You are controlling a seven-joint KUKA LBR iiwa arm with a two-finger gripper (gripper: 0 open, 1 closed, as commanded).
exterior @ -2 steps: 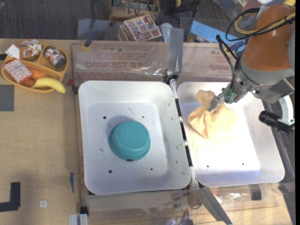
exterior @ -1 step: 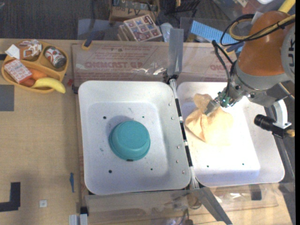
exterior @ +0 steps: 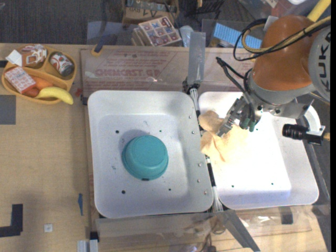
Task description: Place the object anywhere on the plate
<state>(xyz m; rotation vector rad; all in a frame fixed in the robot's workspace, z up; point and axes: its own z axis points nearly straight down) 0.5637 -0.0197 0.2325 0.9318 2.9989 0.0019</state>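
Right now the pale tan, crumpled cloth-like object lies at the left edge of the right-hand shallow white bin, just right of centre in the frame, bunched against the divider between the two bins. Its long axis runs roughly top to bottom along that wall, with the upper lobe leaning toward the frame's top and a loose tail pointing down and slightly right. I judge it sits there because it is soft and has slumped against the wall.

My two-finger gripper hangs just over its upper right part, fingers angled down and to the left; whether they are apart or pinched on the fabric I cannot tell from this slant, so I would not claim a grasp.

Further out, the teal round plate, which looks like an upturned dish, sits mid-frame in the left-hand white bin, well apart from the object, across the divider.
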